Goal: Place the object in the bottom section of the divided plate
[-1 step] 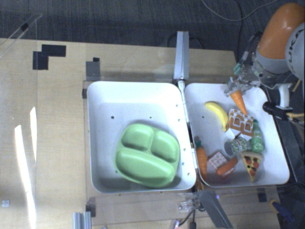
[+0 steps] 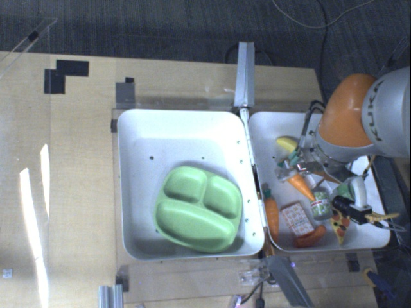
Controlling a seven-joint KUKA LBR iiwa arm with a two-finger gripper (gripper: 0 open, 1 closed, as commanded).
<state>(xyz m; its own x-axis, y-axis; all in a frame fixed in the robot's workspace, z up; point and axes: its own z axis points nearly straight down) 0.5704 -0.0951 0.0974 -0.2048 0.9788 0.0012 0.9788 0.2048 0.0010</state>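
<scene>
camera view: the green divided plate [image 2: 199, 209] lies in the left bin [image 2: 138, 172], its one long section on the side nearest the camera and two smaller sections behind it. all three sections look bare. the arm [image 2: 359, 117] reaches over the right bin [image 2: 263, 130], and the jaws [image 2: 297, 165] hang low among the clutter there, beside the plate's bin wall. i cannot tell whether the jaws are open or closed, nor whether anything sits between them.

right of the plate, in that bin, lie a yellow piece [image 2: 287, 144], an orange carrot [image 2: 300, 186] just under the jaws, a second orange piece [image 2: 272, 215] against the dividing wall, a checked packet [image 2: 297, 217], a red sausage [image 2: 310, 237] and a small jar [image 2: 320, 205]. which one is meant is unclear; the carrot seems likeliest.

the step in hand looks like the pick. to do it well, close across the carrot's narrow width, lift straight up clear of the neighbours and the dividing wall, then carry it over to the plate's long near section and lower it before letting go.
</scene>
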